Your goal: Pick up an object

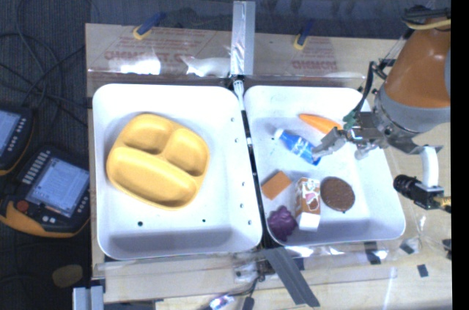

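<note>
my two-finger gripper [344,141] hangs over the right white bin [381,224], fingers spread and empty, beside the blue plastic bottle [297,145] and orange carrot-shaped piece [319,122]: likely targets, both lying free for grasping.

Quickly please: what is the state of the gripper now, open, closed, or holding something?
Gripper: over the right bin, near the blue bottle; open or closed cannot be told.

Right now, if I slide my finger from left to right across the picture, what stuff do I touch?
yellow divided tray → orange block → blue bottle → brown round cookie → gripper
</note>
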You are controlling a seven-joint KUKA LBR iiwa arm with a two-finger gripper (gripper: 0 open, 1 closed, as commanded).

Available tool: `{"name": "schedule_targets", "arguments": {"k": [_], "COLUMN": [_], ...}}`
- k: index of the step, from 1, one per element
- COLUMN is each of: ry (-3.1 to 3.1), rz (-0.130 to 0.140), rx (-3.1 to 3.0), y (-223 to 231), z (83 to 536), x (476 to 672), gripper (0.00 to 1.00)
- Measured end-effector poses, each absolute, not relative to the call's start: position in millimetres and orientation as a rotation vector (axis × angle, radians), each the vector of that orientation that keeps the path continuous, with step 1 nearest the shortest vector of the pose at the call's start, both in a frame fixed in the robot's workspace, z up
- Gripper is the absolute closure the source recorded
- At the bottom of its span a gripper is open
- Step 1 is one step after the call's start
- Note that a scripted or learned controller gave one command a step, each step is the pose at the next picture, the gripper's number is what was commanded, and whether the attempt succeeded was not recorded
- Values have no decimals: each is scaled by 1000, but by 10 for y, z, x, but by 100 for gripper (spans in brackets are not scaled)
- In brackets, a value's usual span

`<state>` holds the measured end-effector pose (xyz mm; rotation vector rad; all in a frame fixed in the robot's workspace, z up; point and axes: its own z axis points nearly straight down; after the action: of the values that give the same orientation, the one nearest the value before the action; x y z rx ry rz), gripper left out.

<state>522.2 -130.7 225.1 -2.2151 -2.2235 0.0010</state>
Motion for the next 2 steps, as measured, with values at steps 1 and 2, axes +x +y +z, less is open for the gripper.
{"name": "schedule_targets", "arguments": {"k": [1,2], "ry": [-2365,-2406], "rz": [2,-8], "rx": [-2065,-2038], "y": [-722,-1073], "z": [1827,894], "x": [5762,6280], "gripper": [0,0]}}
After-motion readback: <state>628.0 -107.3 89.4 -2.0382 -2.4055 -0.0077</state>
